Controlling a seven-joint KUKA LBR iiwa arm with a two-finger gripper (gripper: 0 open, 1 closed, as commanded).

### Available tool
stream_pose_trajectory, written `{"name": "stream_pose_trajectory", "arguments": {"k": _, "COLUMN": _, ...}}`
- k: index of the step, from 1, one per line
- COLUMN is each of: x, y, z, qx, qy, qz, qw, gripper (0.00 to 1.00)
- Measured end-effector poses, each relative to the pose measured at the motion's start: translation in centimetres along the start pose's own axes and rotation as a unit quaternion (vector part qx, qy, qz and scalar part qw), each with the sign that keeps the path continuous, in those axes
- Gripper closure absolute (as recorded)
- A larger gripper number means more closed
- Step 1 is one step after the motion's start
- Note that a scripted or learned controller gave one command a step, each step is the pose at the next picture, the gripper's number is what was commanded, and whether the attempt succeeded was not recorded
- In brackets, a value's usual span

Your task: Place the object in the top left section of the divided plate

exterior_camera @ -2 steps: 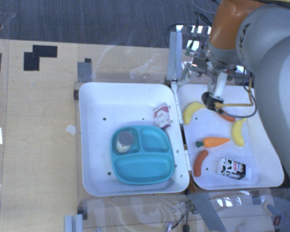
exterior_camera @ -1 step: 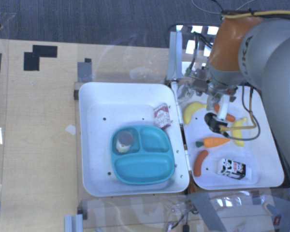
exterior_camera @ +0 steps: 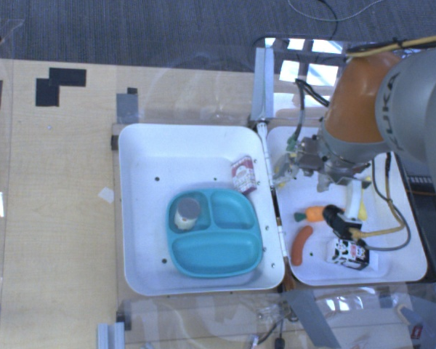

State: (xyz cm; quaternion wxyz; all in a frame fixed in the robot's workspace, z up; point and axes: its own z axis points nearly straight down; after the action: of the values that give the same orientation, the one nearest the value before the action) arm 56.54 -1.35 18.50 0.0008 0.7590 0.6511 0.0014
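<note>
Resting in plate's (exterior_camera: 216,251) top left section: grey round object (exterior_camera: 187,211)
Tool (exterior_camera: 305,167): above right bin (exterior_camera: 400,267), finger state cannot be told

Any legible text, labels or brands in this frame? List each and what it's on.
No text can be read.
Red and white packet at the left bin's right wall: has print, too blurred to read.
Black and white carton in the right bin: patterned, any lettering is too small to make out.
Blue divided plate: no markings seen.
Black shapes on the bench: plain blocks, not characters.
</note>
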Motion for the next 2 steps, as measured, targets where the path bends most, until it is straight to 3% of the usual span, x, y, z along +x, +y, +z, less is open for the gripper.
{"name": "stream_pose_trajectory", "arguments": {"k": 1, "x": -4.2, "y": -5.6, "z": 0.0, "qx": 0.0, "qy": 0.0, "qz": -0.162, "qw": 0.9867, "gripper": 0.0}}
{"name": "stream_pose_trajectory", "arguments": {"k": 2, "x": 1.2, "y": -8.0, "z": 0.1, "qx": 0.0, "qy": 0.0, "qz": -0.191, "qw": 0.9816, "gripper": 0.0}}
